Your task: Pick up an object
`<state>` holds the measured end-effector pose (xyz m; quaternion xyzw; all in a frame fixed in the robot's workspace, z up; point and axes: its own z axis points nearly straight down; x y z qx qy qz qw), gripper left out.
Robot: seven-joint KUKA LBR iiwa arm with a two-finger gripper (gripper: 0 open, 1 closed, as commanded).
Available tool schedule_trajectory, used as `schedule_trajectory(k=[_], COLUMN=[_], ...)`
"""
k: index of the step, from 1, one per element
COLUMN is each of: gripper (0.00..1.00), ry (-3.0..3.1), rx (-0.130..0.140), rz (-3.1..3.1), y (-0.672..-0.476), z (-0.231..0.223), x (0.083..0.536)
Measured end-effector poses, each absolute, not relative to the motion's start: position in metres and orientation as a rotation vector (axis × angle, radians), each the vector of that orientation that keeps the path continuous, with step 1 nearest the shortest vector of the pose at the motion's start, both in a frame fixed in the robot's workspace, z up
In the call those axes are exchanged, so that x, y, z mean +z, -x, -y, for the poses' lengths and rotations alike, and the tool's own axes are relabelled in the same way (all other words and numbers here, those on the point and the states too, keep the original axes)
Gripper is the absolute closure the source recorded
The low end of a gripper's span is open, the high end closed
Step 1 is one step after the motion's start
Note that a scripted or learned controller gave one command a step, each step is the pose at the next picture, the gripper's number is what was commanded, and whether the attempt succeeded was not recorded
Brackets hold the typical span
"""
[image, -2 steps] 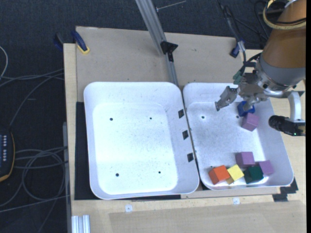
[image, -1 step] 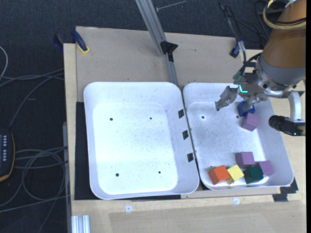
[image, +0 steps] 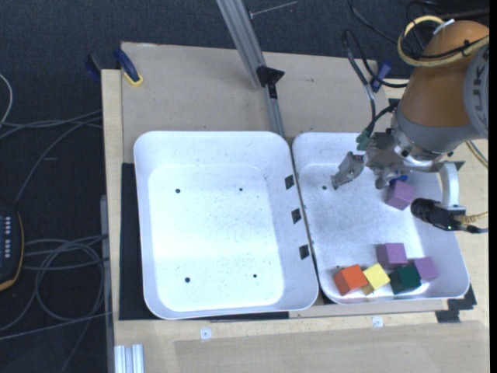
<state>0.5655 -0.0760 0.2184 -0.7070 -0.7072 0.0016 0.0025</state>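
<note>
The gripper (image: pixel 365 176) hung over the right bin (image: pixel 342 224), fingers spread wide and holding nothing, a purple block (image: pixel 400 195) just beside it.

Over the right bin (image: pixel 342 231), the tool (image: pixel 365 176), fingers spread apart, a purple block (image: pixel 401 195) just beside one finger. Along that bin's near edge, clustered: orange block (image: pixel 350 278), yellow block (image: pixel 377 276), green block (image: pixel 404 278), two purple blocks (image: pixel 391 253).
</note>
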Motion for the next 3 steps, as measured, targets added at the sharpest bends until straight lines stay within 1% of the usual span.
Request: schedule_trajectory(k=[1, 2, 3], gripper=[0.0, 0.0, 1.0], ry=[2.218, 2.217, 2.22], rx=[0.007, 0.005, -0.003], rz=[2.216, 2.218, 2.222], y=[-0.568, -0.568, -0.57], z=[0.084, 0.082, 0.082], x=[0.16, 0.118, 0.131])
